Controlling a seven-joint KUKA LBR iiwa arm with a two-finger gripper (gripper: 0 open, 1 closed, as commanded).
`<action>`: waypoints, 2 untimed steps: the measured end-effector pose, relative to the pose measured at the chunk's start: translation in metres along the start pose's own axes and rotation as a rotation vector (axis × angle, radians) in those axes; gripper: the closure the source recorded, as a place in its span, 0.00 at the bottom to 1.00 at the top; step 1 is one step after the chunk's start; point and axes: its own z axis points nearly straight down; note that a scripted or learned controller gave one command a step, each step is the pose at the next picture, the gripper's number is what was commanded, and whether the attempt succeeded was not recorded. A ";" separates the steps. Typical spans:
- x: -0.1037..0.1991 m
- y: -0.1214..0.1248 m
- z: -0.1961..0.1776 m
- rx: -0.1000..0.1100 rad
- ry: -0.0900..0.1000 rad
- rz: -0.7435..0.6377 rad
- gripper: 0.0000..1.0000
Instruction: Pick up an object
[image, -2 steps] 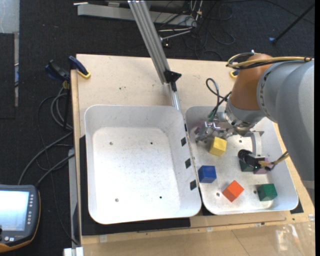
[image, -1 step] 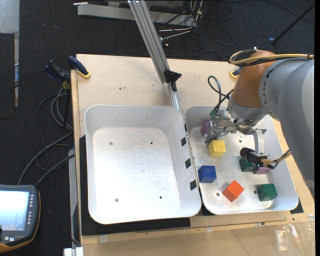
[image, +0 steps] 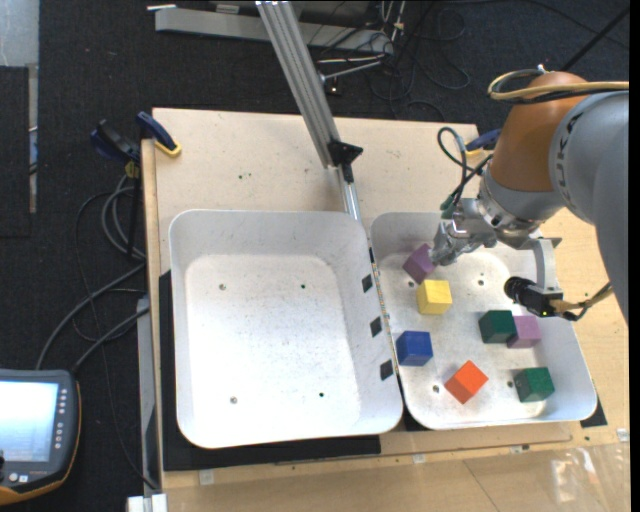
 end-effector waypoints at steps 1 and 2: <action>0.003 0.003 -0.064 -0.001 0.000 -0.004 1.00; 0.003 0.004 -0.081 0.002 0.001 -0.004 1.00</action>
